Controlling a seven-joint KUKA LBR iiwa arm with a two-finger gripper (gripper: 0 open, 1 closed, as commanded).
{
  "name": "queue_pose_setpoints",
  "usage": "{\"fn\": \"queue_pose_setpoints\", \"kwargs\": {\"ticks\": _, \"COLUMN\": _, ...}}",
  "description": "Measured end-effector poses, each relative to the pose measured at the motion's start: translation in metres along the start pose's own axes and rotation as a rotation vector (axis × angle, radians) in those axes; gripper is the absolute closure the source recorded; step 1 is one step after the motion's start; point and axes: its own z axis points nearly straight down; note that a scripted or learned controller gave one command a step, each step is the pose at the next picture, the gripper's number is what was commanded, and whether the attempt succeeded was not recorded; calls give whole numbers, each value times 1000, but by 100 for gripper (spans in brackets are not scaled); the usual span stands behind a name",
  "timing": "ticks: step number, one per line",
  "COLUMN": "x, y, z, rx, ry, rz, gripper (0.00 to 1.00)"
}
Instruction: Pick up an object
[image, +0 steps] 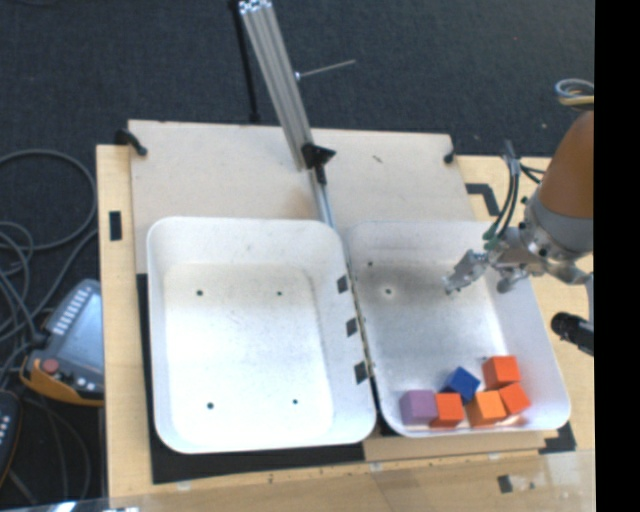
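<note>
Tabletop (250, 175) carries two white bins: left bin (250, 330), right bin (420, 300). Arm (570, 190) enters from the right, cut off by the frame edge, so only the wrist and orange band are visible.

Gripper (483, 275) hovers over the right bin's far half, well apart from the blocks. Fingers look spread, nothing between them; blur makes the exact gap hard to judge.

Blocks sit clustered in the right bin's near corner: purple block (419, 405), blue block (462, 381), and orange blocks (497, 395), touching or just beside one another.

Judged step: approach, no grasp yet. Next move calls for travel toward the near corner, then descent on one block. Tight packing against the bin wall may block finger entry. How many orange blocks there are is unclear.
</note>
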Motion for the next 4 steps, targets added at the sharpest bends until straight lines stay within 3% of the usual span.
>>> {"fn": "queue_pose_setpoints", "kwargs": {"ticks": 1, "x": 22, "y": -19, "z": 40, "rx": 5, "ry": 1, "rz": 0, "gripper": 0}}
{"fn": "queue_pose_setpoints", "kwargs": {"ticks": 2, "x": 46, "y": -14, "z": 48, "rx": 3, "ry": 1, "rz": -4, "gripper": 0}}
{"fn": "queue_pose_setpoints", "kwargs": {"ticks": 3, "x": -7, "y": 23, "z": 107, "rx": 3, "ry": -3, "rz": 2, "gripper": 0}}
{"fn": "queue_pose_setpoints", "kwargs": {"ticks": 4, "x": -13, "y": -37, "z": 111, "rx": 6, "ry": 0, "rz": 3, "gripper": 0}}
